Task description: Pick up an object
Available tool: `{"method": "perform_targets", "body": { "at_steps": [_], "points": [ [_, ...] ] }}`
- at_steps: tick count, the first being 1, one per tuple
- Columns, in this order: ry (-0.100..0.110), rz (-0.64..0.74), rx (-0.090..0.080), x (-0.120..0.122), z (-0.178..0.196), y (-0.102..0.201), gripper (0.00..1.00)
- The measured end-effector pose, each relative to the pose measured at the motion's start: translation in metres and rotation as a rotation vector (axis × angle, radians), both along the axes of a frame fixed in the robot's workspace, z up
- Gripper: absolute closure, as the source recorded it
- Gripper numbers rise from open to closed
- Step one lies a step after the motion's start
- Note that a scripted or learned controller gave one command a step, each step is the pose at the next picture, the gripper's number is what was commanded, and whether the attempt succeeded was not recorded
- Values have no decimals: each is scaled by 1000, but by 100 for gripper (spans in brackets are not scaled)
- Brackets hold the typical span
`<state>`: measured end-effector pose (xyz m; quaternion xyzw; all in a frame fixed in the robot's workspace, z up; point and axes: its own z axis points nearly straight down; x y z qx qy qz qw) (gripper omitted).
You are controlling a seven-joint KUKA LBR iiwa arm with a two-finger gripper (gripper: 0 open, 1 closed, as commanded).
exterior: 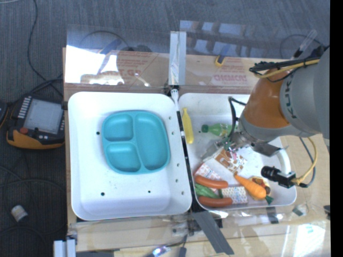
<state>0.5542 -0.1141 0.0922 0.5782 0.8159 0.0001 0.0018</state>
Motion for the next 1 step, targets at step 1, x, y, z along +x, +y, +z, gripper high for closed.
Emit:
{"method": "perform_targets", "body": {
  "at_steps": [1],
  "points": [
    [-6,129,3,10,-3,-18,0]
  ]
}}
